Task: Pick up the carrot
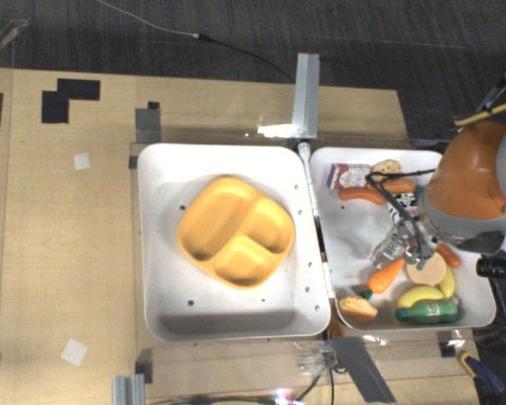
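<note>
At lower right, the gripper (402, 245) hangs just above the carrot (387, 275) (its grip state I cannot tell).

Arm (481, 184) running off frame at 3 o'clock edge, its bulk covering right bin's (346, 234) far-right portion. Gripper (402, 245) showing as metallic blur; finger state not resolving. Carrot's (386, 275) upper end lying under gripper at its 1 o'clock. Round tan item (427, 270) partly covered by gripper at its 10 o'clock; identity unclear. Packet (347, 175) at bin's 11 o'clock corner: print too small for reading.
</note>
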{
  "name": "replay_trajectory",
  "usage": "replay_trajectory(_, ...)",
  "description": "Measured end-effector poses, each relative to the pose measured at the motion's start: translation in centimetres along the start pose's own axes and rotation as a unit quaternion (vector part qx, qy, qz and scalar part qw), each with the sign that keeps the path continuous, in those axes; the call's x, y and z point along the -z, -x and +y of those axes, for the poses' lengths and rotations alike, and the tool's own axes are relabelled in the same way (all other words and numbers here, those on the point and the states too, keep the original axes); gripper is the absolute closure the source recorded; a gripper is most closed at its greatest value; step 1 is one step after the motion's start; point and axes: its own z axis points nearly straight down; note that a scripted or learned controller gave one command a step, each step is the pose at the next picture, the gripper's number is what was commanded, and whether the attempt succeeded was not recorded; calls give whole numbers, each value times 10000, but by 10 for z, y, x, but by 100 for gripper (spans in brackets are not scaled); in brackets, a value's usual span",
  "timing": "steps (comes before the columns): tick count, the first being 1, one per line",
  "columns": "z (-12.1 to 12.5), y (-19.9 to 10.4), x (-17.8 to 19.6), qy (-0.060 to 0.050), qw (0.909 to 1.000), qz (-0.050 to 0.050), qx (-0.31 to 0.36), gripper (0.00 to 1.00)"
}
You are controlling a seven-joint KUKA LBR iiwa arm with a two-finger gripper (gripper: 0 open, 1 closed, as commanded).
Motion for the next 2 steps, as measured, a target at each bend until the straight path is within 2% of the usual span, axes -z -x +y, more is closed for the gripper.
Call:
replay_trajectory(1, -5, -33, -19, 13, 9947, -73, 1028, 100)
replay_trajectory(2, 51, -79, 78, 25, 9904, -33, 1378, 100)
